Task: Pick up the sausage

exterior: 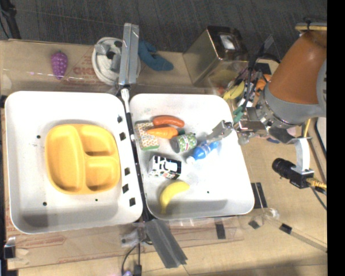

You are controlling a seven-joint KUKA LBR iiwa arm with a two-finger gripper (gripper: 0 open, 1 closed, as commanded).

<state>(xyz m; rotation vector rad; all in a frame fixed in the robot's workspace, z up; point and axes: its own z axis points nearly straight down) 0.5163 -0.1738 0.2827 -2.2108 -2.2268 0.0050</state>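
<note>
A: Where does the glossy red-brown sausage (168, 121) lie?

B: In the right-hand shallow white bin (230, 197), toward its far side, lying across. Just beneath it, touching or nearly so, lies an orange plastic carrot (161, 133), which rests against a small patterned card packet (144, 135).

A: And the arm?

B: The grey arm with the orange band (296, 76) comes in from the right, and its metal end effector (220, 130) hangs over the right part of that same bin, well apart from the sausage. I cannot tell whether it is apart or together; nothing shows between its tips.

A: What lies near it?

B: A small blue plastic bottle (204, 150) lies just below it, and beside that a little green can with a printed label (185, 142) lies on its side. Nearer the front there is a black and white toy block (164, 166), and a yellow plastic banana (172, 192) close to the front wall.

A: And the other bin?

B: The left-hand white bin (23, 211) holds a yellow divided plastic tray (82, 157). On the bench (29, 62) behind it sits a purple bunch of toy grapes (59, 63).
</note>
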